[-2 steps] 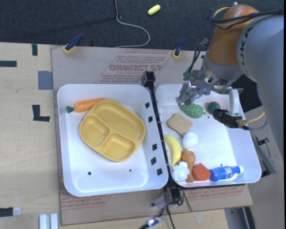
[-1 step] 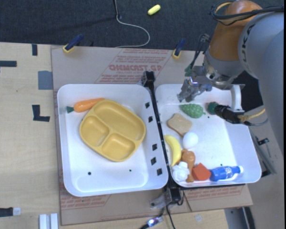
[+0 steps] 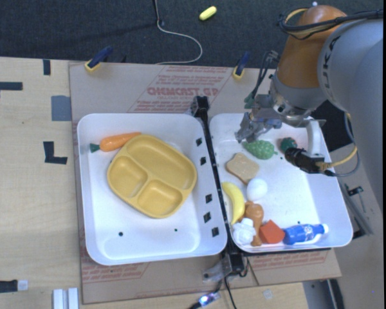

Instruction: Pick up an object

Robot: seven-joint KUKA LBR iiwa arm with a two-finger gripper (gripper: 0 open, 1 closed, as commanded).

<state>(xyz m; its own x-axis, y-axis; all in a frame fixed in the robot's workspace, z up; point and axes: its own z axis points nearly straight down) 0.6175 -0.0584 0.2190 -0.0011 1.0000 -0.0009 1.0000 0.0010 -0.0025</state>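
Grey metal gripper (image 3: 249,131) hangs low over the right bin (image 3: 334,198), just beside a green bumpy object (image 3: 260,149); its fingers look slightly spread with nothing between them, though blur makes this uncertain; bread slice (image 3: 242,168) lies near below.

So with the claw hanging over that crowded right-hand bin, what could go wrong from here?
The gripper hovers by the green leafy vegetable, close to the bin's back wall, so it might bump the rim. The bread slice, egg and banana lie packed together, so a grab could nudge a neighbour or catch two. The round egg may roll away.
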